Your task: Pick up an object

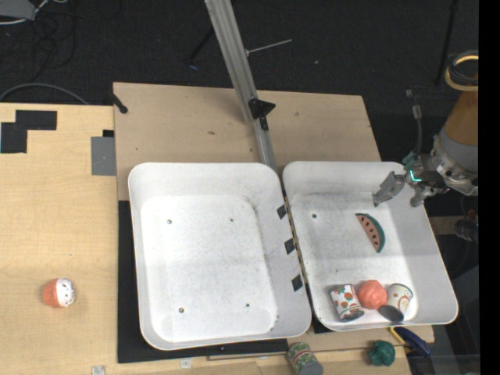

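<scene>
Camera view looks down on 2 white bins side by side on the bench. Over the right bin's far right corner hangs the hand, its 2 fingers spread apart with nothing between them. One finger points down-left over the bin floor, the other sits close to the right rim.

I judge the nearest pick to be the melon slice, which lies flat on the floor of the right bin, just below and a little left of the hand. Its long axis runs from upper left to lower right, roughly along the bin's right wall, so the fingers would need to close across its narrow width. Bare floor lies all around the slice, with open room to its left and a narrower strip between it and the right wall.

At the near end of the same bin sits a cluster: a small can, a red ball, a round cup and a dark piece, touching or nearly so and close to the near rim. That crowding makes them a harder reach. The left bin holds nothing to grasp.

Outside the bins, a small round toy rests on the wooden surface far to the left, and a green lump lies by the bench's near edge.
</scene>
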You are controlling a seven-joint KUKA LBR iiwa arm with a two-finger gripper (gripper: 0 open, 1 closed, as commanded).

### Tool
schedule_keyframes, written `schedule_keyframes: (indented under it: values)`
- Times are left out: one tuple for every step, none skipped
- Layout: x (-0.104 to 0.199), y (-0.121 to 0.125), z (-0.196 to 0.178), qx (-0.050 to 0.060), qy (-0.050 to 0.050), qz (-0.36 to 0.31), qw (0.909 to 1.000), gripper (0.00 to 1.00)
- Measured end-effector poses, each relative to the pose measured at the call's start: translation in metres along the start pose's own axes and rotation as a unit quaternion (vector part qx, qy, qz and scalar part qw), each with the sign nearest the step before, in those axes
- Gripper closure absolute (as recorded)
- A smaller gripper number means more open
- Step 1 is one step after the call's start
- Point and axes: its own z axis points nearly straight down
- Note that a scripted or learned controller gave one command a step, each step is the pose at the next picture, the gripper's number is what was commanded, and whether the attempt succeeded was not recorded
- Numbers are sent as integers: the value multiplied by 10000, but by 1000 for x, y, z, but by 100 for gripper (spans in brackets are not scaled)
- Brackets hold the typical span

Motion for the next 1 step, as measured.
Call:
schedule_keyframes:
  values:
    - [0, 1, -3, -20, -9, -17, 10000, 0]
